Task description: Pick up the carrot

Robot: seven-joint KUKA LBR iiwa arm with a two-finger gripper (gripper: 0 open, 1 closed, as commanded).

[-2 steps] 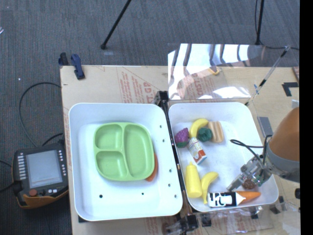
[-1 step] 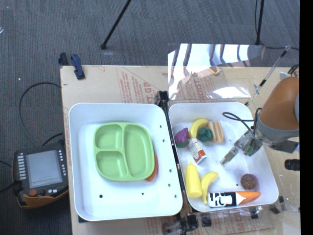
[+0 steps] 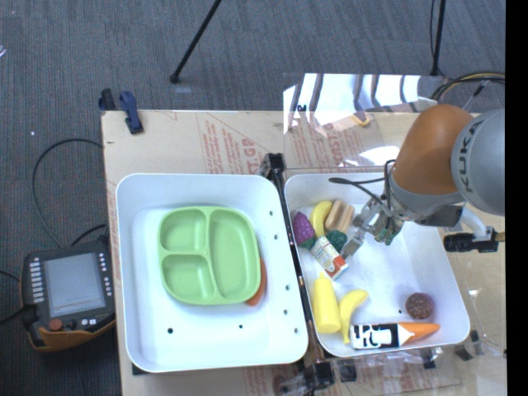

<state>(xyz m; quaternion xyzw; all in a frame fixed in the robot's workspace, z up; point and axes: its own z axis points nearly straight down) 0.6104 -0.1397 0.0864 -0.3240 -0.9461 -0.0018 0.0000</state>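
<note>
Orange carrot (image 3: 419, 331) lies by the front edge of the right bin (image 3: 429, 258), with bare floor behind it. End effector (image 3: 369, 231) hangs well apart, over a small carton (image 3: 327, 256); its grip is unclear.

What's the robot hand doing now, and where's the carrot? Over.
Gripper over right bin, holding nothing seen. Carrot at bin's near edge, beside black-and-white pack. Nothing on top of it.

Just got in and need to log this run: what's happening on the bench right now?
A grey KUKA arm reaches into the right bin, its gripper low over a small carton among toy foods. The carrot lies untouched by that bin's near edge. The left bin holds a green divided plate.
</note>
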